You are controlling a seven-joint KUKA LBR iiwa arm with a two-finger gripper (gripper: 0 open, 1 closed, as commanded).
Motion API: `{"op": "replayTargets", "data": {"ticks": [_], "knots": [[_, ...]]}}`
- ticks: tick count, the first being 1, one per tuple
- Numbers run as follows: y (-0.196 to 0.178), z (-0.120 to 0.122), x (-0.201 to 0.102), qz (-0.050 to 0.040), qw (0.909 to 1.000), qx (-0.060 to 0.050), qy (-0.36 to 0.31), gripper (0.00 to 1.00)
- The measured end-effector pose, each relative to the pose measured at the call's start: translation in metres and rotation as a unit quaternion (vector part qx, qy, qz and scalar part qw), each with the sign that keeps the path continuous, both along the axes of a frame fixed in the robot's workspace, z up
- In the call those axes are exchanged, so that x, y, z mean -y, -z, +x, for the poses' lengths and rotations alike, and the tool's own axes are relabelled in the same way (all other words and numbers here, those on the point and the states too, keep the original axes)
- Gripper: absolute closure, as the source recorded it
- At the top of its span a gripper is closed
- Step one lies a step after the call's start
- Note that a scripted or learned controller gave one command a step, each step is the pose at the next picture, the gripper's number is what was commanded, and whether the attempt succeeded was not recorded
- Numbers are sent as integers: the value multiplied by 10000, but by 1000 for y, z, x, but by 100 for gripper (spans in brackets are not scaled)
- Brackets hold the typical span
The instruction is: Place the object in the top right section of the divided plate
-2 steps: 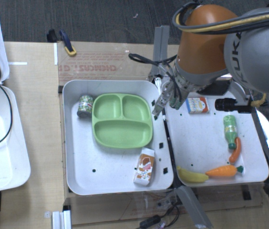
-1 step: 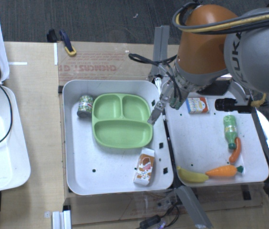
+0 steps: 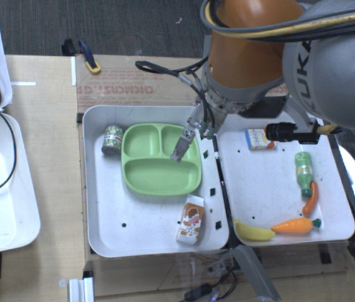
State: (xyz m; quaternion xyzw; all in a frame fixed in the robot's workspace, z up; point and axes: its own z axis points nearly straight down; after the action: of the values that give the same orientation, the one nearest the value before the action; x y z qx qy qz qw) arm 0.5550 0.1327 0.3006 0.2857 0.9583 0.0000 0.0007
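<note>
The jaws [image 3: 182,148] hang low over the green plate [image 3: 158,168] in the left bin [image 3: 99,219], at the near edge of its far right section, and whether they are apart or together cannot be told, nor whether anything sits between them. Left of the plate stands a can [image 3: 111,139] and near the bin's near wall lies a carton [image 3: 191,220]. In the right bin [image 3: 259,187] lie a small box [image 3: 258,138], a green bottle [image 3: 303,170], two carrots [image 3: 295,226] and a banana [image 3: 254,231].
</note>
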Motion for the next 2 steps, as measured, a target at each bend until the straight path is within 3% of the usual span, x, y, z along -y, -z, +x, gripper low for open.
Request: {"op": "replayTargets", "data": {"ticks": [1, 2], "knots": [[-9, 1, 1, -7, 10000, 5, -5, 100], [-8, 1, 0, -8, 10000, 4, -5, 0]]}}
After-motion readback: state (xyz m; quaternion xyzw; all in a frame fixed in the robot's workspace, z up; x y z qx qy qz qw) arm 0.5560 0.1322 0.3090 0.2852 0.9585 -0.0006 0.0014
